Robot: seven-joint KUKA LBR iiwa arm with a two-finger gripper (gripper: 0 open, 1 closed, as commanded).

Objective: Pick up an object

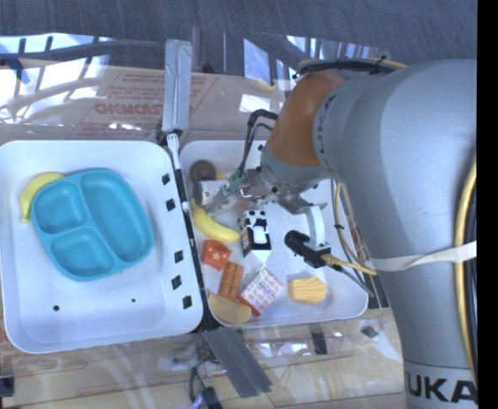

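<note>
The grey arm [419, 228] carries the clearest lettering: at its base, at the near right corner of the scene, large white capitals read "UKA", the visible part of the maker's name, cut off by the frame's lower edge.

Behind the left bin [87, 245], a flattened brown cardboard sheet [117, 100] lies on the bench, printed in reddish capitals. The largest line seems to begin "CHOMCAST" or something close to it, but glare and the slant keep the word uncertain, and the smaller lines above and below it are too faint to make out.

A small patterned packet [261, 290] in the right bin bears red print that is too small to read.
</note>
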